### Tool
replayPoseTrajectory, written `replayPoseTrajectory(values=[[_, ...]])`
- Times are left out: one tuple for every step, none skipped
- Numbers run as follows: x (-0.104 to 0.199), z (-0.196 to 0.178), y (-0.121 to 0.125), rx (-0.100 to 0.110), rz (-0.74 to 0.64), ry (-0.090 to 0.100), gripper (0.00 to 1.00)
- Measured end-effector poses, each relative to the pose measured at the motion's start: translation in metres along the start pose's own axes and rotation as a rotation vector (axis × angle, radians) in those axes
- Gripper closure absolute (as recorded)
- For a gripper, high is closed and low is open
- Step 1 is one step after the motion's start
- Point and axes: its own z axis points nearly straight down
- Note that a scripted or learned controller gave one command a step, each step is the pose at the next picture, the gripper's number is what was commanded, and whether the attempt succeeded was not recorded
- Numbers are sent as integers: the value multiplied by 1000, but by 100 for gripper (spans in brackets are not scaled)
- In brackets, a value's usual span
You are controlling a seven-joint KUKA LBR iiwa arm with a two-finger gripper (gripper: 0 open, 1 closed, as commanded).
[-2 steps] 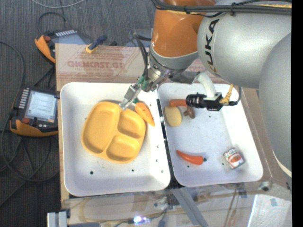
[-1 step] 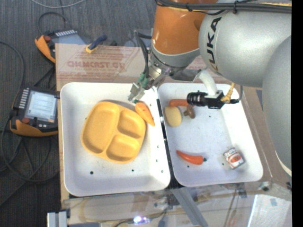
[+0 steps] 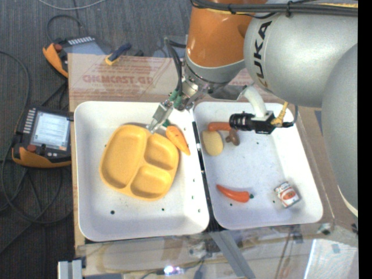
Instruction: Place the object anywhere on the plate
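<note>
Arm slants down-left — end effector at plate rim.

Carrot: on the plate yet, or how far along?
Nearly. The gripper is in the left bin, at the top edge of the yellow plate. The carrot lies against the plate's upper right rim, mostly off it. I can't tell if it's held. Left: getting it fully onto the plate.

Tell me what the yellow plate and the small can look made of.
Plate: looks like moulded plastic, matte yellow, with three soft-edged compartments and no glare. Can: probably metal or toy plastic; a silvery rim and a red-and-white label show, but it is too small to tell.
</note>
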Motion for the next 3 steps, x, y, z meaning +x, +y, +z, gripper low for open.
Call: replayPoseTrajectory(values=[[1, -9, 1, -1, -2, 2, 100], [1, -9, 1, 0, -2, 2, 0], [2, -17, 2, -1, -4, 5, 100]])
